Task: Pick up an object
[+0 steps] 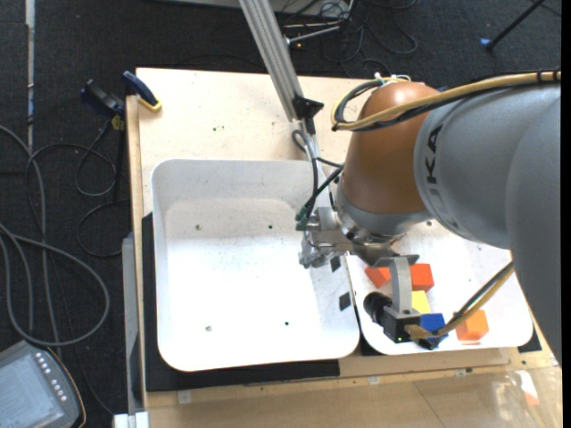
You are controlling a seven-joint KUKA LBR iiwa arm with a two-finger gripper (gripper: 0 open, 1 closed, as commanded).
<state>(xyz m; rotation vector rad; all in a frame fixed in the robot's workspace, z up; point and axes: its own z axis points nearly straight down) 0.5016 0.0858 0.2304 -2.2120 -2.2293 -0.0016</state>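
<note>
Overhead slanted view of the bench (223,105), read from left to right. At far left, a blue and yellow clamp (143,92) lies on the bench's upper corner, well apart from the bins. The left bin (178,185), a shallow white tray with rounded corners, has only small dark specks on its floor. The gripper (318,250) hangs over the ridge where the two bins meet, just inside the left bin's right wall; whether its pincer is wide or narrow cannot be told, as the wrist hides it, and nothing can be seen held. To its right, the right bin (508,333) holds a cluster of small blocks: an orange block (417,276) at the top, a yellow block (417,303) beneath it, a blue block (432,323) lower, and a second orange block (473,326) nearest the right rim. The grey arm (500,168) with its orange band (388,141) covers much of this bin.
</note>
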